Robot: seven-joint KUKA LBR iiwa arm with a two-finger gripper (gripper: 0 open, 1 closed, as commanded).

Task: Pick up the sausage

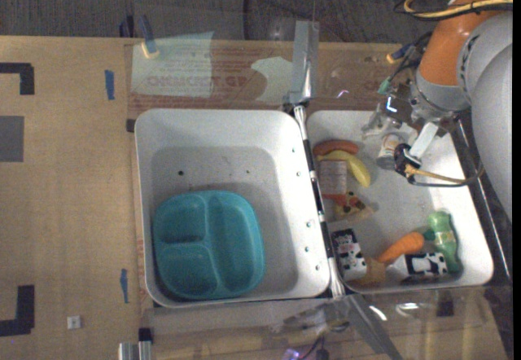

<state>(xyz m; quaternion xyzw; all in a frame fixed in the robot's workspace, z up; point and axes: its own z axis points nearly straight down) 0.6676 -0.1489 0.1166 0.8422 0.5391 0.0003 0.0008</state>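
The sausage (335,147), a reddish-brown curved link, lies at the far left end of the right bin (468,212), just above a yellow banana (358,170). My gripper (393,145) hangs over the bin's far side, a short way right of the sausage and apart from it. Nothing is visibly held in it. The grey arm with its orange band (444,53) comes in from the upper right.
The right bin also holds a pizza slice (350,205), a carrot (400,247), a green bottle (442,232) and two cow-patterned cartons (346,251). A teal divided plate (207,244) sits in the left bin (163,138). A yellow cable (440,179) trails beside the gripper.
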